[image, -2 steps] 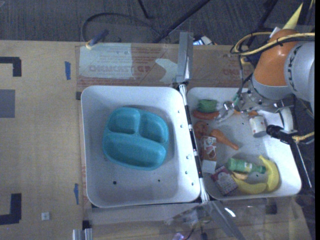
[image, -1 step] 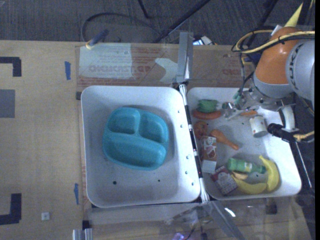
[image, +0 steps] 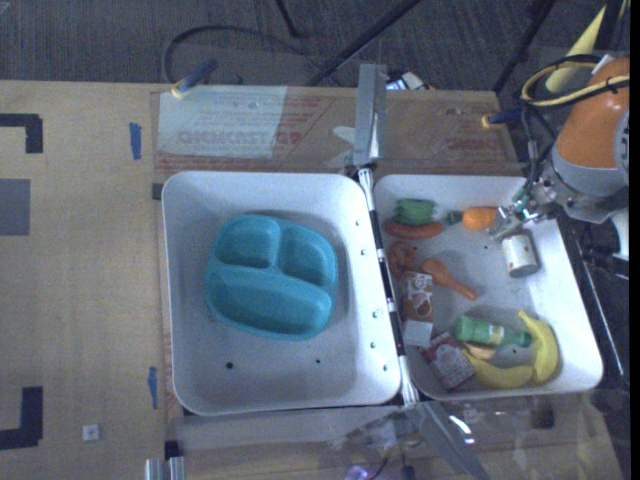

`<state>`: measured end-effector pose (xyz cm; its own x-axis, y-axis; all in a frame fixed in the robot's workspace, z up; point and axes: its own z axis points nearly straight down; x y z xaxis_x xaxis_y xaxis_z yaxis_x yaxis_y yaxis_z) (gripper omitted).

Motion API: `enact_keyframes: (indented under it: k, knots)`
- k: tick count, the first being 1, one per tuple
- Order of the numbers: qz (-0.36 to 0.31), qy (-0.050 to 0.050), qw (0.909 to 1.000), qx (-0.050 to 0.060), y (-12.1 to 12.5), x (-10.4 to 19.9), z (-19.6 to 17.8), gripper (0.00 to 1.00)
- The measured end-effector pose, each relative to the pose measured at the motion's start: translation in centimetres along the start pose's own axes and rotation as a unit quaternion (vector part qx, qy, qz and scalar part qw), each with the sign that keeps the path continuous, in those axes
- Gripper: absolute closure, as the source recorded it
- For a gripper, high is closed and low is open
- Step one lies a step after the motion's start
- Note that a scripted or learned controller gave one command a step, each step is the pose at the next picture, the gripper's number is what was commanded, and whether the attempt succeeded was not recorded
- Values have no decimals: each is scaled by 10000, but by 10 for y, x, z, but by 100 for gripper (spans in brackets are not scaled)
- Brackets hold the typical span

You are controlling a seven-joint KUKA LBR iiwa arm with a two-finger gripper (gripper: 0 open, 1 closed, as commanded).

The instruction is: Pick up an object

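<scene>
The left bin (image: 190,368) holds a teal divided tray (image: 270,276). The right bin (image: 580,308) holds a green bottle (image: 490,331), a banana (image: 528,360) and a silver can (image: 520,254). The end effector (image: 512,218) hovers just above the can, and I cannot tell how wide it is set

A small silver can (image: 520,254) is lying on its side in the right bin (image: 575,298), near the far right wall.

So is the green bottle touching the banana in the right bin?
Touching: camera view shows the green bottle lying against the banana, overlapping it with no gap.
</scene>
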<state>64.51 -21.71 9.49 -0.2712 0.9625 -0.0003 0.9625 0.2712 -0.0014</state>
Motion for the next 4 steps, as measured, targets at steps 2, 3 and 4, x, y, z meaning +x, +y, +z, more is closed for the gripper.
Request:
enact_keyframes:
  k: [2, 3, 4]
  knots:
    - [-278, -9, 9996, -23, 44, 72, -98, 0]
    - [34, -10, 10000, -25, -1, 47, 8, 0]
    - [36, -8, 10000, -53, 1, 47, -3, 100]
